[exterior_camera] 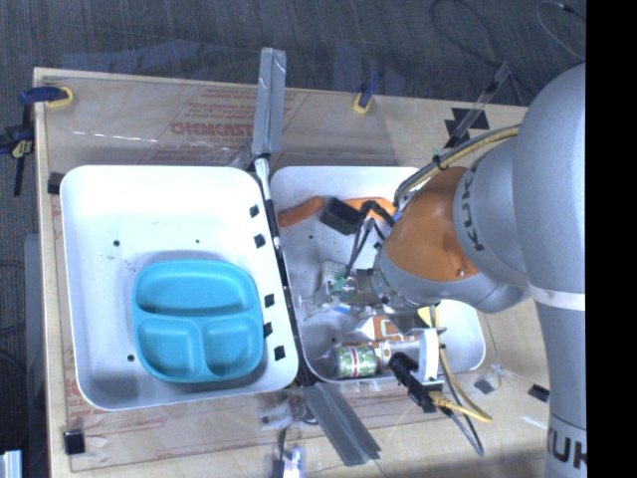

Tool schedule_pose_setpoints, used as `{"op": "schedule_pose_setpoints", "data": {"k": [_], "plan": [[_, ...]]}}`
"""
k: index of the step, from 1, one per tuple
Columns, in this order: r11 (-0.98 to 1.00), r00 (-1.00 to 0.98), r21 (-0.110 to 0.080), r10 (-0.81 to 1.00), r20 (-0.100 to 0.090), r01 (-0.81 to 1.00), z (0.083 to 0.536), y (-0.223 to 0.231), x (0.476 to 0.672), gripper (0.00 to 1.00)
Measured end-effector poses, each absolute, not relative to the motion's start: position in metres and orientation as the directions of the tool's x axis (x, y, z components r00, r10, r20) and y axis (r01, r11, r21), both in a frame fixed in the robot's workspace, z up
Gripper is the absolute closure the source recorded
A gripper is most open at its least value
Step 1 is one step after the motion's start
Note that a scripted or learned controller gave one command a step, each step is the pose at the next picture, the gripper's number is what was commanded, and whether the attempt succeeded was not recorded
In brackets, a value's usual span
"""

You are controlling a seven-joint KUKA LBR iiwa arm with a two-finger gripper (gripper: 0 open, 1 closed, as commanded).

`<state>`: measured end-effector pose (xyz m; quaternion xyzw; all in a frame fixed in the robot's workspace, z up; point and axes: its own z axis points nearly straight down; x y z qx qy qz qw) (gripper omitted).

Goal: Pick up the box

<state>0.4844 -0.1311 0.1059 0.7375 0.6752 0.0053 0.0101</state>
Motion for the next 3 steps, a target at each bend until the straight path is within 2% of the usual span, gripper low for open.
{"op": "schedule_pose_setpoints", "data": {"k": [1, 2, 3], "plan": [[-0.095, 0.095, -0.003, 0.995, 0.001, 0.995, 0.091, -0.184, 0.500, 0.00], [0.157, -0.157, 0.001, 0.988, -0.001, 0.988, 0.092, -0.170, 0.522, 0.00], [0.161, -0.161, 0.001, 0.987, -0.002, 0.987, 0.103, -0.170, 0.522, 1.00]]}}
